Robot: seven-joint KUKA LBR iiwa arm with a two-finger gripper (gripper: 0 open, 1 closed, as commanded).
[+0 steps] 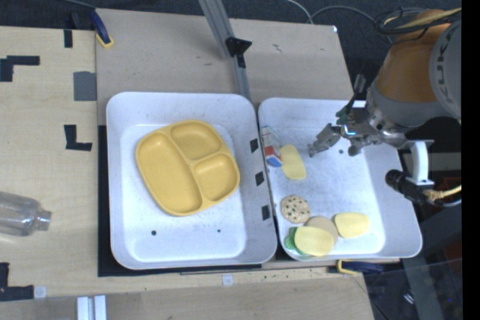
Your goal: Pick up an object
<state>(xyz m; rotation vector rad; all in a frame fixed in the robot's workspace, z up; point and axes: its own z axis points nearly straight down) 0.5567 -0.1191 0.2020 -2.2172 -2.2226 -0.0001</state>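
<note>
The right white bin (375,191) holds several small food pieces. A pale yellow oblong piece (292,162) lies by its left wall next to a small red and blue item (273,156). A round cookie (295,208) lies below it. At the front lie a yellow-green disc (313,240), a tan round piece (324,224) and a yellow lemon-like piece (351,224). My gripper (337,139) hangs over the upper middle of this bin, right of the oblong piece, with its fingers spread apart and nothing between them.
The left white bin (124,161) holds a yellow divided plate (187,166). A grey metal pole (212,4) slants in from the top. A clear plastic bottle (21,215) lies on the bench at far left. The arm's body (420,79) covers the right bin's upper right corner.
</note>
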